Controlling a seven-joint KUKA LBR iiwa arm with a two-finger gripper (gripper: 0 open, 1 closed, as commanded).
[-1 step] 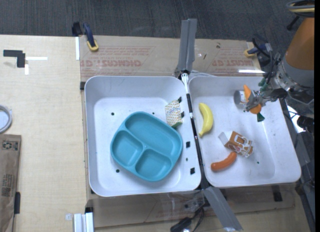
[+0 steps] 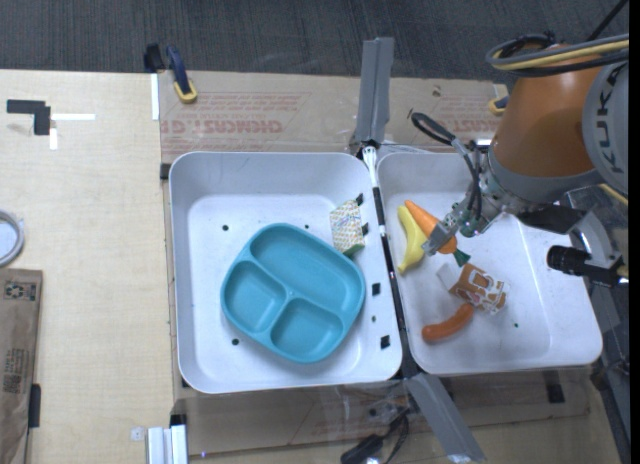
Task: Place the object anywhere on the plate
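Observation:
A blue three-compartment plate (image 2: 292, 293) lies in the left bin (image 2: 195, 252). In the right bin (image 2: 545, 322) lie a yellow banana (image 2: 410, 244), an orange carrot (image 2: 424, 219), a brown-and-white packet (image 2: 477, 287) and a sausage (image 2: 446, 326). My gripper (image 2: 447, 235) reaches down over the carrot's right end, beside the banana. I cannot see whether anything is between the fingers.
A small patterned sponge-like block (image 2: 347, 226) rests in the left bin just off the plate's upper right rim. A grey divider bar (image 2: 374, 102) runs between the bins. Blue clamp (image 2: 178, 70) sits on the bench at the back left.

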